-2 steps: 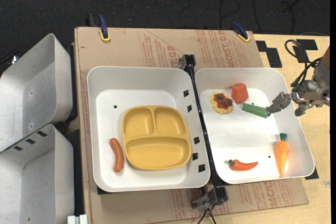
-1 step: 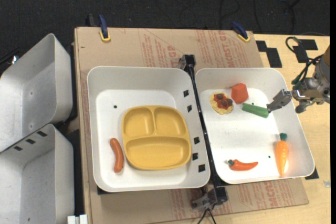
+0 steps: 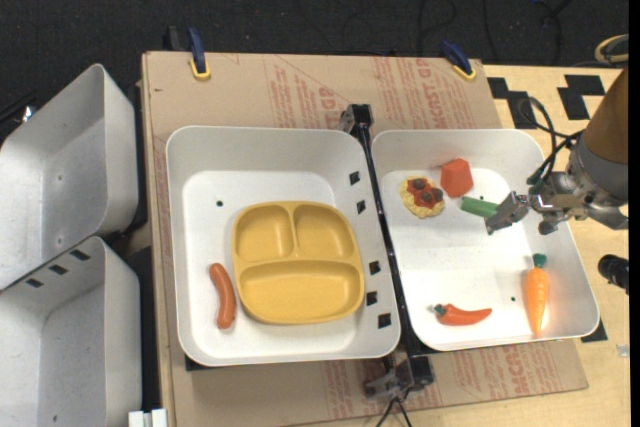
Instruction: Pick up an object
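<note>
Dark speckled floor point(image 3: 90, 5), loose cables point(image 3: 440, 5), cardboard-topped bench point(image 3: 280, 90).

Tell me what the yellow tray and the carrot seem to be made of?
The yellow tray looks like matte moulded plastic: one even colour, rounded edges, three pressed compartments. The carrot looks like glossy toy plastic, judging by its smooth orange skin and a bright shine near the tip; rubber is possible too.

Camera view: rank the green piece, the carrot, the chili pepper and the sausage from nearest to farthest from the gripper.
1. Green piece, just left of the gripper, right bin.
2. Carrot, below the gripper, right bin's near corner.
3. Chili pepper, lower left, right bin.
4. Sausage, left bin, beside the yellow plate.
</note>
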You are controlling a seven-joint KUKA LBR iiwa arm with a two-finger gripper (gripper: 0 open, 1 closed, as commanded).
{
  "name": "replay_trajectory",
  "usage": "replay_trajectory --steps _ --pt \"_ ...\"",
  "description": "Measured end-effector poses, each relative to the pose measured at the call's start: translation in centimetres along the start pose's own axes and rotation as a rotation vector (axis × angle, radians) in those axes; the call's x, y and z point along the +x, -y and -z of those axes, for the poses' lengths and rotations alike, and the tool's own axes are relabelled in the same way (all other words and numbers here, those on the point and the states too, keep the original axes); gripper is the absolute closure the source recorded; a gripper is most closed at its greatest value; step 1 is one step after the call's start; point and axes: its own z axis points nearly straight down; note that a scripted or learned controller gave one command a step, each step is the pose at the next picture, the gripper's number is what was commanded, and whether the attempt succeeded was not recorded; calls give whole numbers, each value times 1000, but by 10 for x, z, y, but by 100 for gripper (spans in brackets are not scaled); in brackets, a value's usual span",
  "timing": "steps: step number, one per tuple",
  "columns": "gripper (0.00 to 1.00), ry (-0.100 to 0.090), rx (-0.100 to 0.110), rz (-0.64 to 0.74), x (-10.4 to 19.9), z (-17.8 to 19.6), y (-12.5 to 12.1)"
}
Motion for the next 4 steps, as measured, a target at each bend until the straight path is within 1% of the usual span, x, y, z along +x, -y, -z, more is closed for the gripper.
replay_trajectory --steps 1,2,3,4 --pt "0 0 1 -1 3 -64 4" --pt "0 0 0 -1 4 -103 5" --pt "100 2 -6 -1 3 -91 3" --pt "100 4 -11 4 13 -35 -2"
